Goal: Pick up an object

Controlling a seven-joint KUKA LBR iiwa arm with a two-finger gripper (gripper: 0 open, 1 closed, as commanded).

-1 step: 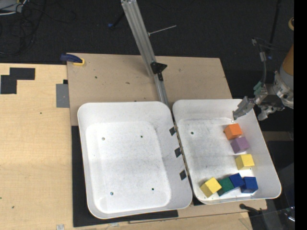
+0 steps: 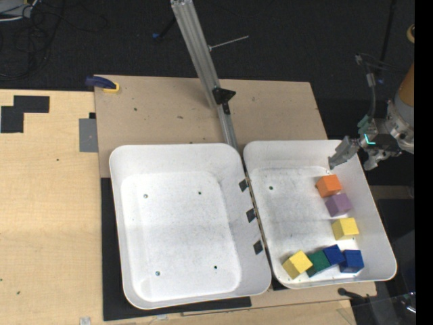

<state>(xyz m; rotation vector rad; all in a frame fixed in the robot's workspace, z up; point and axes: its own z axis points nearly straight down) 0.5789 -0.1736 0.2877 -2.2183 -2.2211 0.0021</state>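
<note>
At the right edge of the frame the gripper (image 2: pixel 357 156) hangs over the right bin (image 2: pixel 298 161), its fingers spread apart with nothing between them; the arm behind it is cut off by the frame. Just below it lies an orange cube (image 2: pixel 329 185), then a purple cube (image 2: pixel 338 204) and a yellow cube (image 2: pixel 346 227). More blocks crowd the lower corner, partly overlapping.

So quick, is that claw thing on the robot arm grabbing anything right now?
Two-finger gripper: open, holding nothing, poised at the right white bin's far edge, above the orange cube.
</note>
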